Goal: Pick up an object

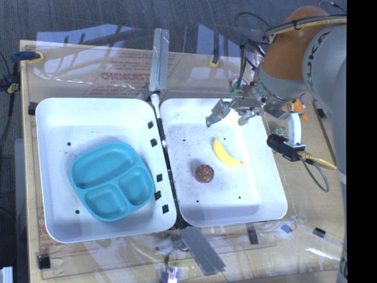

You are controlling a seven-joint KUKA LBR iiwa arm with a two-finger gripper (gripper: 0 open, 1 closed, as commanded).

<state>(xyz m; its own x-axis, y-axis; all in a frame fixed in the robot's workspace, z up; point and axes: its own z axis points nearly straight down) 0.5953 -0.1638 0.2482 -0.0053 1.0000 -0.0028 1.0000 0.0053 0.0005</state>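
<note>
In the right bin (pixel 266 200) lie a yellow banana (pixel 226 154) and, to its lower left, a small round brown-red object (pixel 204 173). My gripper (pixel 230 115) hangs over the bin's far part, above and a little behind the banana. Its two fingers are spread apart, one toward the left (pixel 214 117) and one toward the right, with nothing between them.
The left bin (pixel 56 128) holds a blue divided plate (pixel 112 181). A divider with black clips (pixel 160 158) separates the two bins. The arm's orange band (pixel 285 63) and cables sit over the right bin's far right corner.
</note>
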